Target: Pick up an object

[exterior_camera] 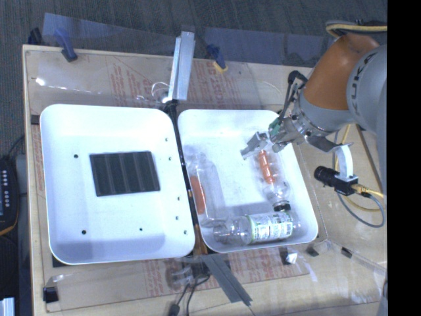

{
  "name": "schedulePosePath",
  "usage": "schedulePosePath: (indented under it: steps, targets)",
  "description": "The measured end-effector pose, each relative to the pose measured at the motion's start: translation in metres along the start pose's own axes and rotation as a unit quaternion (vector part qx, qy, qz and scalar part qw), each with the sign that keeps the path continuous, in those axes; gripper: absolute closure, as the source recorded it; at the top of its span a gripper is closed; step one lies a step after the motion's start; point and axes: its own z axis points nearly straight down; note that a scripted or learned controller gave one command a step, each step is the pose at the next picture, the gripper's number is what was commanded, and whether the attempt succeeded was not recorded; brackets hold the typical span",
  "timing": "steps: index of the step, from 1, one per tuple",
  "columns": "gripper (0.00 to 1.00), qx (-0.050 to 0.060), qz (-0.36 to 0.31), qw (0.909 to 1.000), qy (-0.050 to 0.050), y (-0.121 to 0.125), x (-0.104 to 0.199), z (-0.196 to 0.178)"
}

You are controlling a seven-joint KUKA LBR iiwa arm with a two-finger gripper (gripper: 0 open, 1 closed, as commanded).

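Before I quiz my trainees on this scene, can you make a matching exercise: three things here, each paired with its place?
Things:
1. dark ribbed panel
2. bottle with green label
3. gripper

Places:
A. lying along the right bin's near wall
B. above the right bin's far right part
C. on the left bin's floor

Pairs: 1-C, 2-A, 3-B

Two white bins [108, 120] sit side by side; the right one holds three clear plastic bottles [263, 229].
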Motion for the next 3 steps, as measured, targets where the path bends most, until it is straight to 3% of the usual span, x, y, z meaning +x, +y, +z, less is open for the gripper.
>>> schedulePosePath:
  steps: [1,2,3]
  targets:
    - [0.0,0.0,-0.019,0.9998,0.0,0.041,-0.008,0.011]
    - [0.0,0.001,-0.072,0.9974,0.0,0.018,-0.003,0.004]
    - [0.0,-0.001,-0.098,0.9952,-0.001,0.045,-0.008,-0.001]
